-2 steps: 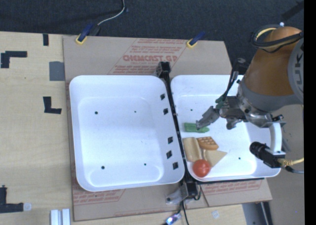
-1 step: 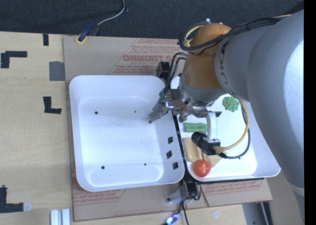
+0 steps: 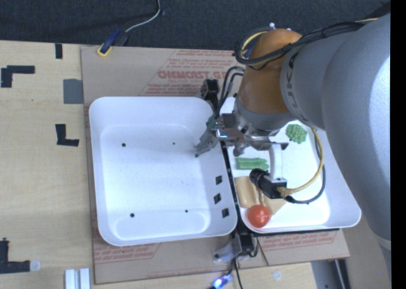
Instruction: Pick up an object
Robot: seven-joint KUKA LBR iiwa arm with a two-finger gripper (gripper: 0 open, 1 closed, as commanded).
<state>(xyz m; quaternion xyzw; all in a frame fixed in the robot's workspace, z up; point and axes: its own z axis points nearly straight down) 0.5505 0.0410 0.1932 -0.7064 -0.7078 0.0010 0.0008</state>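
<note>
The grey arm (image 3: 342,85) reaches in over the right bin (image 3: 339,208), its gripper (image 3: 207,143) hanging over the right edge of the left bin (image 3: 149,170) with fingers slightly apart and nothing between them. In the right bin lie a green block (image 3: 251,164), a green leafy piece (image 3: 295,132) and a red ball (image 3: 258,216).

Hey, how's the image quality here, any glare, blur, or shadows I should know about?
Camera view: even overhead light, and the left bin reads bright white with mild washout along its rim; soft shadow under the arm darkens the right bin; the end effector looks slightly soft; the red ball and green piece stay recognisable though low in detail.
</note>
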